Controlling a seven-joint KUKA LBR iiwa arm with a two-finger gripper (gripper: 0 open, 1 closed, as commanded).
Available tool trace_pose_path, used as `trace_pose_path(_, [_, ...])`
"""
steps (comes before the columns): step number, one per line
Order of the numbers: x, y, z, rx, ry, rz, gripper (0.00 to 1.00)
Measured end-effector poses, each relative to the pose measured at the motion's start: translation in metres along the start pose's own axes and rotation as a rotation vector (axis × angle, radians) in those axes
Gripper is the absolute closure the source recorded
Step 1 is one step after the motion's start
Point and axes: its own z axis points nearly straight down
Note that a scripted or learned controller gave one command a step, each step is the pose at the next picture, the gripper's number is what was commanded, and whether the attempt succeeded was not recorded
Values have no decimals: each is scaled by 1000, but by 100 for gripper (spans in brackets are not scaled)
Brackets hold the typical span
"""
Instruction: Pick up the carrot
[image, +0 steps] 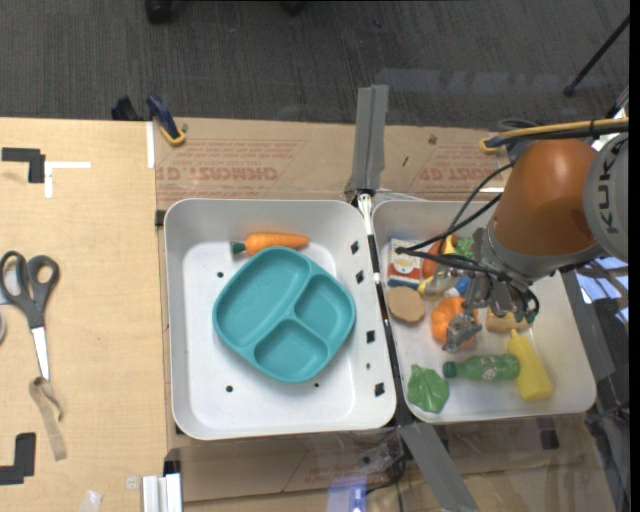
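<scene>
The carrot (275, 241), orange with a small green top at its left end, lies flat in the left bin (190, 330). It rests along the far wall, just behind the teal plate. My gripper (463, 330) is down in the right bin (570, 400), low among the clutter there. It is next to a small orange item (444, 318) and well to the right of the carrot. The arm's orange band (545, 200) hangs above the right bin and hides part of its contents.
A teal divided plate (285, 312) takes up the middle of the left bin. The right bin holds a green bottle (483, 369), a yellow piece (531, 368), a green leafy piece (428, 388), a tan round piece (406, 305) and other small items. Scissors (30, 290) lie on the bench at far left.
</scene>
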Motion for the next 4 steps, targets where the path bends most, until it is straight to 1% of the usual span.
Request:
trace_pose_path(1, [8, 10, 16, 0, -2, 210, 0])
trace_pose_path(2, [6, 10, 6, 1, -6, 207, 100])
trace_pose_path(3, [86, -22, 17, 0, 0, 417, 100])
trace_pose_path(4, [39, -11, 17, 1, -1, 774, 100])
